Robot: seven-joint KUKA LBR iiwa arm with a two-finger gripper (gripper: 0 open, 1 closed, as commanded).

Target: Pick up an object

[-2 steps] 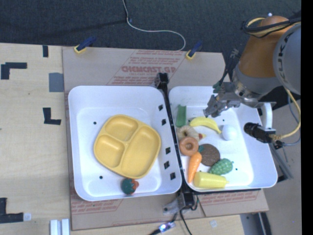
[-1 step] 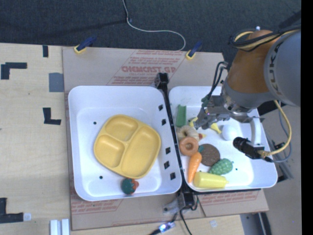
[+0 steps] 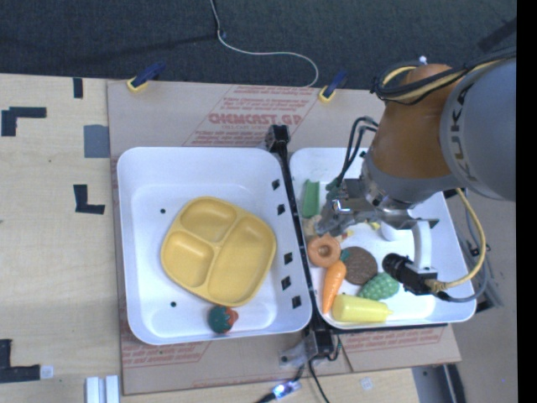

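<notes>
My gripper hangs low over the left part of the right bin, just above an orange ring-shaped donut. A green stick-like piece lies to its upper left by the bin wall. Below the donut lies a carrot, with a brown round cookie to its right. A bumpy green piece and a pale yellow piece rest near the front wall. The wrist hides the bin's middle.
The left bin holds a yellow divided plate and a small red and green ball near its front wall. A black divider runs between the bins. The arm covers the right bin's back half.
</notes>
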